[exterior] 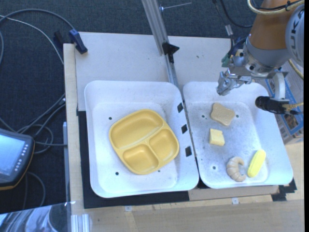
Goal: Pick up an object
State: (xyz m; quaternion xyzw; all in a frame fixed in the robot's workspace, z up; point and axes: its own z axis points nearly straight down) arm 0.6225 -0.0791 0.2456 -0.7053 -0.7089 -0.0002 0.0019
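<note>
The right bin (270, 129) holds a tan bread slice (222, 114), a yellow cheese cube (217, 137), a beige shrimp (235, 169) and a yellow corn cob (256, 163). My gripper (226, 86) hangs over the bin's far left corner, just above and behind the bread slice. Nothing shows between its fingertips. The grey arm with its orange band (273, 18) comes in from the upper right.
The left bin (96, 129) holds a yellow three-compartment plate (143, 141). A metal post (154, 18) rises between the bins at the back. Cables and a screen (12, 158) lie off the bench to the left.
</note>
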